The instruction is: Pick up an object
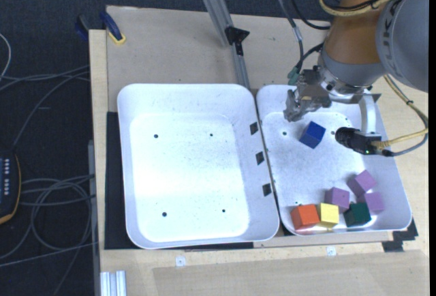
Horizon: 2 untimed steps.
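Your arm [381,22], smooth grey casing with a glossy orange band, enters from the right and carries its metal gripper [300,105] over the far end of the right bin [286,158]. You cannot tell from this angle whether the pincer is spread or pressed together; nothing is visibly lodged in it. A blue cube [313,134] lies on the bin floor just beside the gripper, on its near side, tilted onto an edge. Along the near wall of that bin you see a cluster of small matte blocks: an orange block [306,215], a yellow block [330,213], a dark green block [356,214], and three purple blocks [364,182], [338,196], [375,202]. The left bin [184,158] is shallow white plastic with rounded corners and a speckled floor. Both bins sit on a pale wooden bench [170,49].
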{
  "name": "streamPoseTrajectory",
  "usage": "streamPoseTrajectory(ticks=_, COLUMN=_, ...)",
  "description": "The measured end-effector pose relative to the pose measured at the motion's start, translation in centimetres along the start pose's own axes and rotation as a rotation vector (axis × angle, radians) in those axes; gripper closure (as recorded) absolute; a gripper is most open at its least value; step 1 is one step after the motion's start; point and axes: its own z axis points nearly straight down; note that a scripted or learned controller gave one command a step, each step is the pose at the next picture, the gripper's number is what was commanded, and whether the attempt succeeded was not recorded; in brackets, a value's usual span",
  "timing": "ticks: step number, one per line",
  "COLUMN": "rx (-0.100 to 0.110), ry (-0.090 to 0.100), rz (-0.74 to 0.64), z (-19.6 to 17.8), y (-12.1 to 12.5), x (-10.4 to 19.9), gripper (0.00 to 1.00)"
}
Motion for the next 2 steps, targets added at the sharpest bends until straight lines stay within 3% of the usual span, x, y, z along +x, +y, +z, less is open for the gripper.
streamPoseTrajectory(ticks=2, rx=0.000, ry=-0.001, rz=0.001, z=-2.5, y=1.1, x=10.8, gripper=1.00)
